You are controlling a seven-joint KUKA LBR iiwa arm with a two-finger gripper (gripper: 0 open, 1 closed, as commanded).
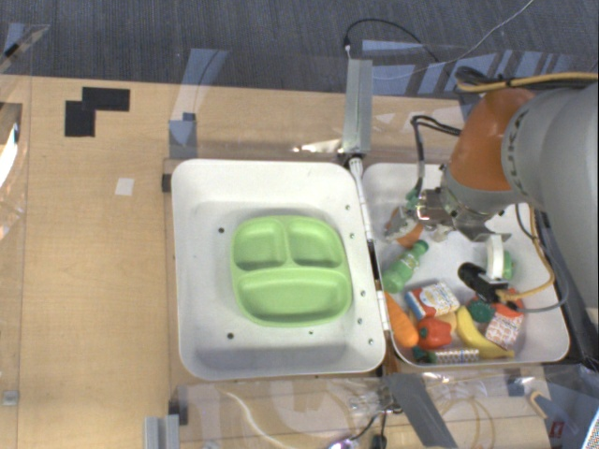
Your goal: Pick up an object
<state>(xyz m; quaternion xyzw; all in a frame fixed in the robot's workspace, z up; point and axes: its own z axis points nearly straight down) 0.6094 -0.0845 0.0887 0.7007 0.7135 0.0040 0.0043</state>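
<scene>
The claw (418,215) is hanging low over the right bin (374,187), near its back wall. I cannot tell if it is spread or pinching anything. The toys are sitting close together in the front of that bin: a green bottle (404,267), a carrot (401,319), a banana (479,333). The bottle is lying just below the claw. I think the claw could be bumping a neighbor or closing on nothing, because the toys are crowding each other.
</scene>
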